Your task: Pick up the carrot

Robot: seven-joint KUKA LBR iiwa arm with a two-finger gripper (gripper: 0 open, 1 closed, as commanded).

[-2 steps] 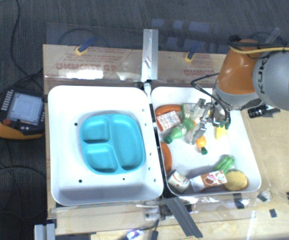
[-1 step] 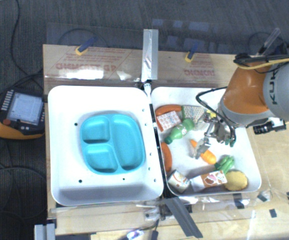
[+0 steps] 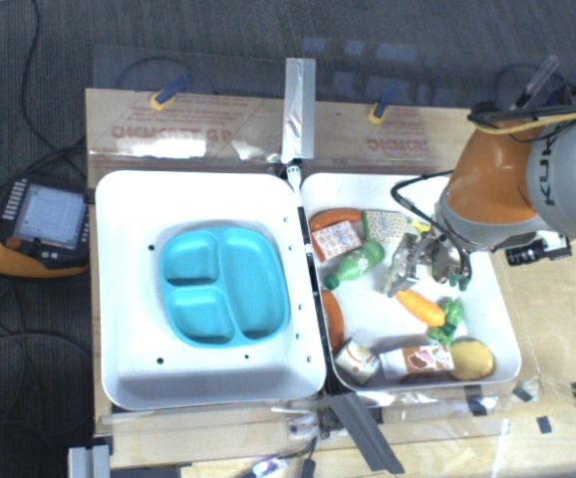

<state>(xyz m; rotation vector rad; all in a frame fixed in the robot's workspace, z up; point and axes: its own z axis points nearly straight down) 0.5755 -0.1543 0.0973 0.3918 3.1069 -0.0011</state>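
Down in the right bin, the gripper hangs just above the carrot, its finger gap unclear, with a green bottle and lemon nearby.

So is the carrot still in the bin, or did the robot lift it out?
In the bin. The carrot lies flat on the floor of the right bin, with the gripper just above its orange end.
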